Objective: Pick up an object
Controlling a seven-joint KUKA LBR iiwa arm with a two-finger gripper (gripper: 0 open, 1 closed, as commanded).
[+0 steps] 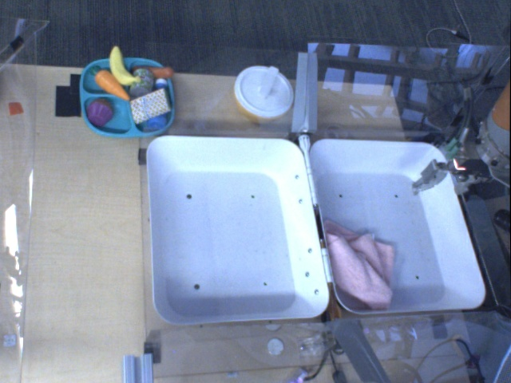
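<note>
Wooden bench (80, 238) seen from above, two white bins set side by side. Left bin (231, 226) beside right bin (399, 214). Pink cloth (361, 266) crumpled in right bin's near-left corner, against dividing wall. Gripper (429, 175) poised over right bin's far-right area, well apart from cloth; nothing seen held; jaw opening cannot be told. Blue toy-food tray (124, 94) and yellow lidded cup (263, 92) placed beyond left bin.

bins (227, 154): smooth white plastic, faint sheen
cloth (363, 266): soft pink fabric, matt, crumpled
bench (76, 238): pale wood-look top, smooth
tray (89, 122): blue plastic, glossy
lid (263, 90): white plastic, smooth
gripper (425, 179): grey metal, dull
divider (302, 94): brushed grey metal
floor (239, 6): dark carpet, rough weave
</note>
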